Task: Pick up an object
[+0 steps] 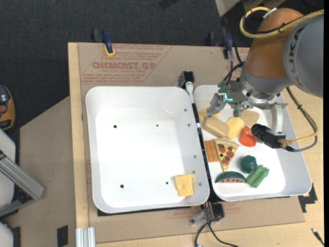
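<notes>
Camera view is showing the gripper [226, 103] hanging over the far-left part of the right bin [295, 181], its fingers spread apart and pinching nothing. The bread loaf [215, 126] is lying just below and slightly toward the viewer from the fingertips, its long axis running slantwise, touching the yellow piece [235, 128].

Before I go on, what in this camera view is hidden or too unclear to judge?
- Whether the claw holds anything: its tips sit low among the toys, too small to read.
- The right bin's far end: covered by the arm.
- The items under the wrist, beside the yellow piece: partly covered.
- The arm's upper part: cut off by the frame edge.
</notes>
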`<act>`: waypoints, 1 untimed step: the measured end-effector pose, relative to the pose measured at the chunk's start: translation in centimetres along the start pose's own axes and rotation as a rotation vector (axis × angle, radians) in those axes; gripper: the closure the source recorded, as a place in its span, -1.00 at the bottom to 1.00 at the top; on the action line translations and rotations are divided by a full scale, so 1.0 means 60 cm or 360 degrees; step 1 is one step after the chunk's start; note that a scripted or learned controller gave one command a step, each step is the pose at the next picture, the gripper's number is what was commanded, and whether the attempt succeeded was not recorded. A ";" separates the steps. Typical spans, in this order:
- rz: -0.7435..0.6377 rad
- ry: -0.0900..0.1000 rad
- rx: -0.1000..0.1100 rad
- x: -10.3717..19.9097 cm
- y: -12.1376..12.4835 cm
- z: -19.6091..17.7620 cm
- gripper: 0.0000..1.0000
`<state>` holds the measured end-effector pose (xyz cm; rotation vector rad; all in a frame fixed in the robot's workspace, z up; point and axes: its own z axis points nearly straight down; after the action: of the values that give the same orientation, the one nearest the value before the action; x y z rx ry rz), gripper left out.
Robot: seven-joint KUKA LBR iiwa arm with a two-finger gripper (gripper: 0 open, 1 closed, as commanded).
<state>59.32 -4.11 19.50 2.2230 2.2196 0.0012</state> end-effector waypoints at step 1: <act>-0.0001 -0.0004 -0.0008 -0.049 0.086 0.017 -1.00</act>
<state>64.48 -7.04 18.45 2.2188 2.2164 0.0036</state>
